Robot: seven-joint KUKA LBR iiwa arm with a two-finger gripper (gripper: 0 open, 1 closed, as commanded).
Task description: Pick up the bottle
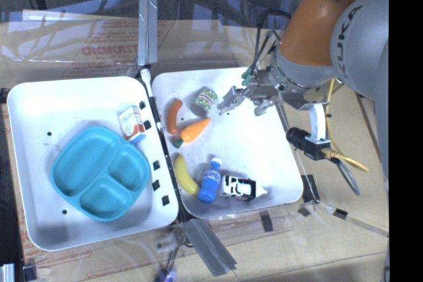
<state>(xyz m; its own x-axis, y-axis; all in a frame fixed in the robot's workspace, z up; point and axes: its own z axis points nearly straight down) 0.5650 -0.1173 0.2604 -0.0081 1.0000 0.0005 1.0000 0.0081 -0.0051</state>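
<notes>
I find the task at its opening stage: nothing has been lifted. The bottle [210, 180], blue with a white label band, lies on its side on the floor of the right bin [277, 162], close to that bin's near edge. It rests just beside a yellow banana [185, 174] on its left and a black-and-white toy [242, 187] on its right; whether it touches either I cannot tell.

The gripper [232, 100] hangs over the far half of the same bin, toward its far right corner, well apart from the bottle. Its jaws look spread, with nothing between them. Near it, along the far edge, lie a greenish ball [206, 99], a sausage-shaped piece [173, 115] and a carrot [194, 131].

The left bin [39, 109] carries a blue divided tray [100, 174] and a small carton [131, 122] near the shared wall.

In my judgement everything remains: travel toward the near edge, descent, closure on the bottle, lift. Crowding neighbours may foul the fingers.
</notes>
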